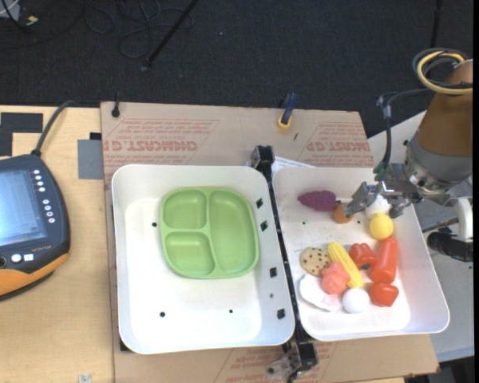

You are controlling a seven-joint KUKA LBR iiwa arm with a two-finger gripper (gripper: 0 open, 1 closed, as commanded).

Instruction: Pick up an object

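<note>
Cardboard covers the bench; jaws [373, 200], grip unreadable, hover at the right bin's [431, 309] one o'clock above the toy lemon [381, 227], likely needing descent.

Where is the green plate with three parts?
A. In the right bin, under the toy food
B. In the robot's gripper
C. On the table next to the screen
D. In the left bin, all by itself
D: the green plate lies flat in the left bin, alone, while the toy food, such as the corn, sits in the right bin.
</note>
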